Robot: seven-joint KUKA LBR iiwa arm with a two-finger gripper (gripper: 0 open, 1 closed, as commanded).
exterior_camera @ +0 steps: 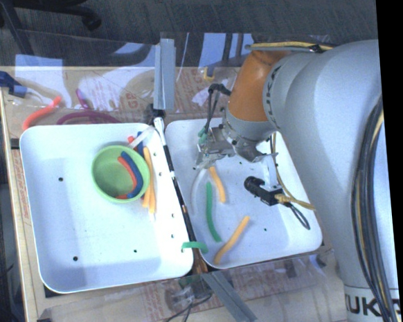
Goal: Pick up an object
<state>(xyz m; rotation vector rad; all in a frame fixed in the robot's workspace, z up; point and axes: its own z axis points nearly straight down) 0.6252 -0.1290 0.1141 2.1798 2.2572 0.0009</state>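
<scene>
My gripper [208, 156] hangs low over the back of the right bin [290, 233], reaching in from the right. Just in front of it lies a short orange stick [218, 184]. A long green stick [210, 213] lies beside that, and another orange stick [233, 239] rests near the bin's front edge. A small green piece [203, 132] shows right behind the gripper. I see nothing held in the gripper.
The left bin [75, 236] holds a green bowl [109, 174] with red and blue curved pieces in it, and orange sticks [149, 189] against its right side. A small green piece [194, 246] sits on the rim between the bins.
</scene>
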